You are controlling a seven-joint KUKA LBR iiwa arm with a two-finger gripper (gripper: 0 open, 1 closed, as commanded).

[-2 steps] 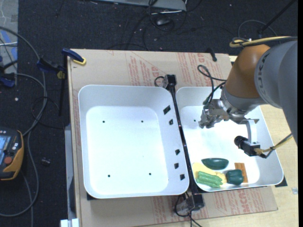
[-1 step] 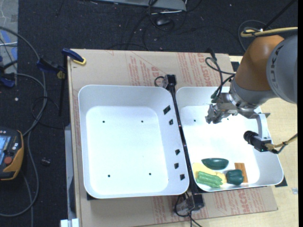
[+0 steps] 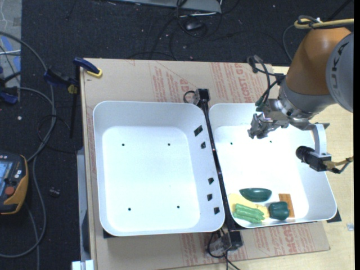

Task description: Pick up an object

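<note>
Our tool [image 3: 260, 129] hovers over the right bin's [image 3: 315, 167] far end; we cannot tell its state. Green items [image 3: 256, 194] lie at the near edge.

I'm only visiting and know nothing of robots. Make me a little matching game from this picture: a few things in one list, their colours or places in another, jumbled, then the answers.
Things:
1. oval dish-like piece
2. ridged piece
3. flat block
4. gripper

Descriptions:
A. orange-brown, by the right bin's near wall
B. light green, at the right bin's near edge
C. over the far part of the right bin
D. dark green, rounded

Pairs: 1-D, 2-B, 3-A, 4-C
</note>
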